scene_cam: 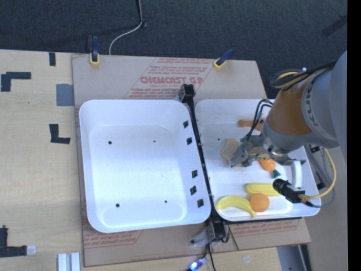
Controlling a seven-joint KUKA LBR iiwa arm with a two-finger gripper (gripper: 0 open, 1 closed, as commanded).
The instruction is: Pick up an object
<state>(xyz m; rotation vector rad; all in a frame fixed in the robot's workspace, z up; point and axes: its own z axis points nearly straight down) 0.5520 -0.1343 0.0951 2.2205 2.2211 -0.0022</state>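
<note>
My gripper [239, 158] is down in the right bin [214, 117], near its middle. Its tip sits right beside a tan block [228, 148], touching or almost touching the block's lower right side. A small orange piece [267, 164] lies just right of the gripper. Toward the bin's front lie a yellow corn-like piece [260, 188], an orange ball [260, 202] and a yellow banana [233, 205]. An orange stick [247, 123] lies behind the gripper, partly hidden by the arm.
The left bin [135, 162] stands next to the right one, parted from it by a rim with black clips [193, 151]. Both bins rest on a cardboard sheet [163, 81] held by two clamps. A small teal piece [244, 139] shows under the wrist.
</note>
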